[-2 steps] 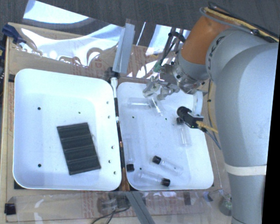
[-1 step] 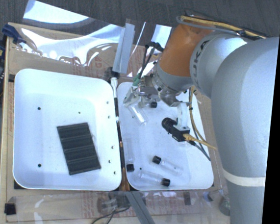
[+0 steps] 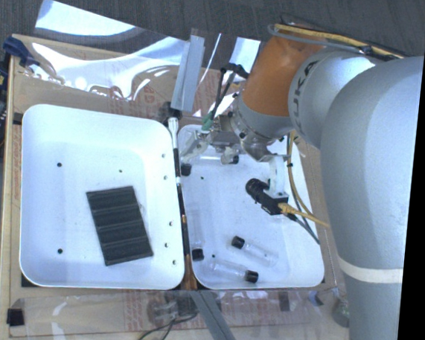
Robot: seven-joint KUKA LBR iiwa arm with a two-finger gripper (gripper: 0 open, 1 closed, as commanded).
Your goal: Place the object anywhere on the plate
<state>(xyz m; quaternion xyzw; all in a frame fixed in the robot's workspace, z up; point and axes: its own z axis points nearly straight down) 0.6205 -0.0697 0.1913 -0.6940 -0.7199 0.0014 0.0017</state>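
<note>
A wooden bench (image 3: 71,316) carries two shallow white bins side by side. The left bin (image 3: 39,186) holds a dark ribbed plate (image 3: 120,225) lying flat near its middle. In the right bin (image 3: 304,268), clear black-capped tubes (image 3: 244,245) lie toward the near edge. The gripper (image 3: 213,145) hangs over that bin's far left corner; I cannot tell its state.

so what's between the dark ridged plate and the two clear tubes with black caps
In the camera view, the adjoining bin walls separate the plate from the tubes; otherwise bare white floor.
</note>
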